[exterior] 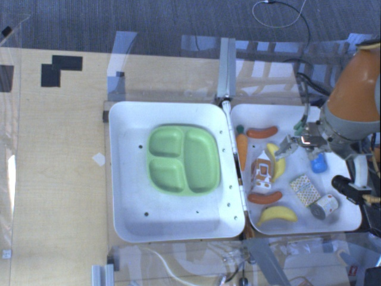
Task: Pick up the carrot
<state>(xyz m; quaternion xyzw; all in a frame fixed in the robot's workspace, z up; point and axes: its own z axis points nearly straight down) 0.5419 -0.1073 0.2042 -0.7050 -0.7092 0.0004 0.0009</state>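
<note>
Curved yellow banana (277,214) lies below tapered orange carrot (241,149).

Pale wooden bench (53,177) (black marks on it) before grey carpet (149,8).

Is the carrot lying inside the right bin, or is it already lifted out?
Inside. The carrot lies flat against the left wall of the right bin, apart from the gripper.
</note>
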